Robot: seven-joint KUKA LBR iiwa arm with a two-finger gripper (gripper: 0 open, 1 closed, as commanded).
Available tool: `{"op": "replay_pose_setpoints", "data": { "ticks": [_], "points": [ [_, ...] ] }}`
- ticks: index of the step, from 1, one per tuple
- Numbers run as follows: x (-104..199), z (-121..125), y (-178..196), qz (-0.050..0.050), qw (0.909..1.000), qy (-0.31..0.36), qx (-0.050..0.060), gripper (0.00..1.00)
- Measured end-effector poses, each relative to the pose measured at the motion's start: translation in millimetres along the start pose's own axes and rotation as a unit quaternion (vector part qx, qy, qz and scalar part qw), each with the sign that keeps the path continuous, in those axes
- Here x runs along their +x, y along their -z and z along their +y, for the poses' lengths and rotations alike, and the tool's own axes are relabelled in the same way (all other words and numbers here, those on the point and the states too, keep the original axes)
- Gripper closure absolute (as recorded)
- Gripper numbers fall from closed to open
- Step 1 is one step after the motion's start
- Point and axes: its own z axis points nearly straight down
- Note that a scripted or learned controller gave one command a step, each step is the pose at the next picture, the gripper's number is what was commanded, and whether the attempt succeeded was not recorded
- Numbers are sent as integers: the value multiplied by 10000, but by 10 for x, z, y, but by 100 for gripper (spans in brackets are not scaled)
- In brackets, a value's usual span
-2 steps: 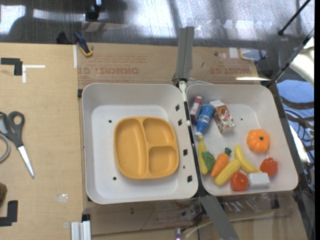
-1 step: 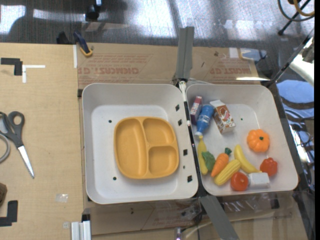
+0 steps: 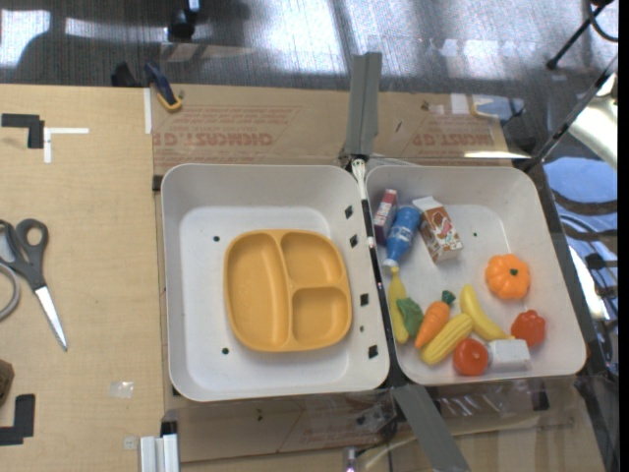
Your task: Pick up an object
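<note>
Objects for picking are all gathered in the right bin, while the left bin is taken up by a yellow divided plate. Near the right bin's wall, a small carton and a blue bottle are seen; a pumpkin sits apart. Toward the front, a corn cob, banana, carrot and tomato are crowded together. Since the arm reaches from the right, the pumpkin is judged nearest and least hemmed in. The gripper's state cannot be told.
</note>
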Motion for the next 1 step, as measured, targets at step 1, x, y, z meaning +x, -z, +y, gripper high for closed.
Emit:
{"op": "replay_pose_setpoints", "data": {
  "ticks": [1],
  "points": [
    [-2, 16, -484, -15, 10000, 6, -6, 100]
  ]
}}
